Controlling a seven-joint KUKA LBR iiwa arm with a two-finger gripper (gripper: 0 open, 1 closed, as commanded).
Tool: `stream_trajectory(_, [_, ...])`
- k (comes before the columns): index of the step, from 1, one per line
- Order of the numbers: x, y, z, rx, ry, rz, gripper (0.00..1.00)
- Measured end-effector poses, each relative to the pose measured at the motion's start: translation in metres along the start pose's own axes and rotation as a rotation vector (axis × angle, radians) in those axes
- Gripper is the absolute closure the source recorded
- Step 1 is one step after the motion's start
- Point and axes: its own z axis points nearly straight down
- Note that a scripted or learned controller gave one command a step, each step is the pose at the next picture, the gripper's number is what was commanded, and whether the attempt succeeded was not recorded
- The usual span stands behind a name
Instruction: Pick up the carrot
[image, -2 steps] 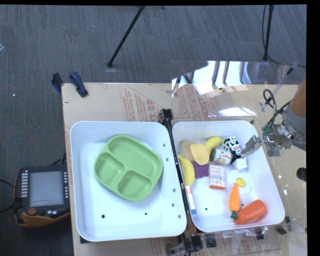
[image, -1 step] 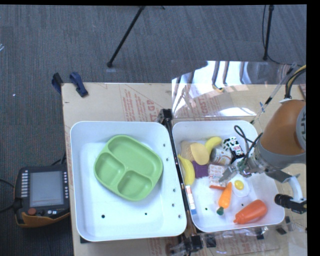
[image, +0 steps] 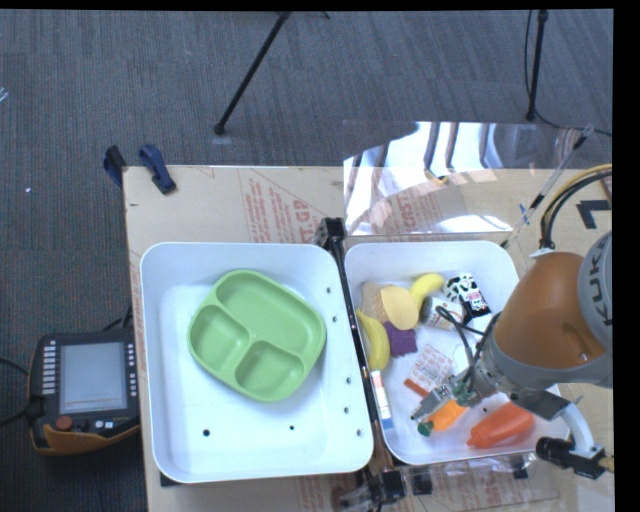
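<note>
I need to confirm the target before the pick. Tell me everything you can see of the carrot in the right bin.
The small orange carrot with a green leafy end looks like a plastic toy. It lies on the floor of the right shallow white bin, near the front wall, slanting with the green tip toward the lower left. The gripper sits right over its upper side, partly covering it. A larger orange piece lies just to its right.

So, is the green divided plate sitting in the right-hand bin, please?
No, the green three-compartment plastic plate lies in the left white bin.
</note>
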Motion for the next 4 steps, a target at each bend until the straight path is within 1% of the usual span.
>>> stream_trajectory(1, [-0.002, 0.000, -0.008, 0.000, 0.002, 0.008, 1.00])
stream_trajectory(2, [0.064, 0.029, -0.102, -0.006, -0.004, 0.177, 1.00])
stream_trajectory(3, [0.007, 0.003, -0.049, 0.000, -0.002, -0.129, 1.00])
stream_trajectory(4, [0.034, 0.015, -0.031, 0.000, -0.001, -0.019, 1.00])
